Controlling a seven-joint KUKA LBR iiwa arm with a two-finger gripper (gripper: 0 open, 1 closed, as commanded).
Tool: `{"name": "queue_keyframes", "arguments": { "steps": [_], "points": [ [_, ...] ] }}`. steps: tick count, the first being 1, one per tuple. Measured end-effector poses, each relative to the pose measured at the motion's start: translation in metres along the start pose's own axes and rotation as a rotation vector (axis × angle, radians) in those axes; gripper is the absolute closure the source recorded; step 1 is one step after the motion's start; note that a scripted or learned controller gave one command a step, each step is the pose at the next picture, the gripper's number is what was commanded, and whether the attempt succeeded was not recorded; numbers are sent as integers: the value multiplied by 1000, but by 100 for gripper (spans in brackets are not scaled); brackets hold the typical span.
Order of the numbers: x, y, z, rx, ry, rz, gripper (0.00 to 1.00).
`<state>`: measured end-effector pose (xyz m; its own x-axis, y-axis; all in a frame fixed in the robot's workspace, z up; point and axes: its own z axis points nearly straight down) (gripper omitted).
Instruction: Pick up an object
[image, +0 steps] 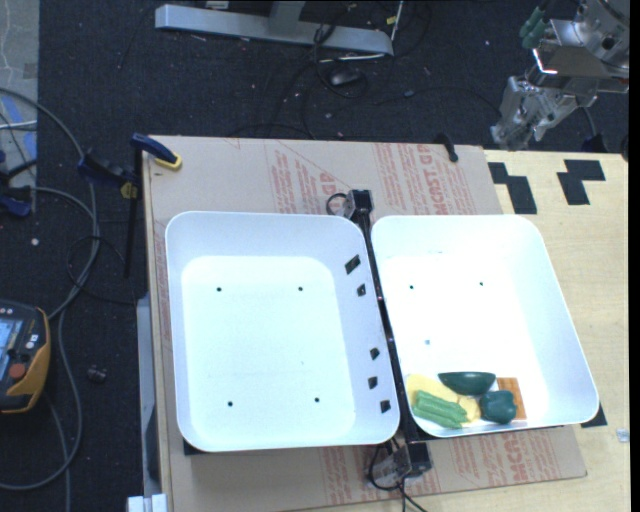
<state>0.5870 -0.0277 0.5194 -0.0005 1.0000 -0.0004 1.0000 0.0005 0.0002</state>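
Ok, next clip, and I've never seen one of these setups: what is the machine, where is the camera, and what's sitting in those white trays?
One fixed camera looks down at a slant on a bench. The machine is a robot arm whose gripper hangs at the top right, above the dark floor beyond the bench, with nothing visibly in it. Two shallow white bins sit side by side. The right bin holds a small cluster in its near corner: a dark green bowl-like piece, a light green ridged piece, a teal lump, plus yellow and orange bits beneath. The left bin adjoins it.
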Motion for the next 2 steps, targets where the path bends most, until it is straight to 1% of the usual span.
{"name": "queue_keyframes", "arguments": {
  "steps": [1, 2],
  "points": [
    [37, -14, -20, -2, 1, -3, 100],
    [18, -68, 101, 9, 0, 2, 100]
  ]
}}
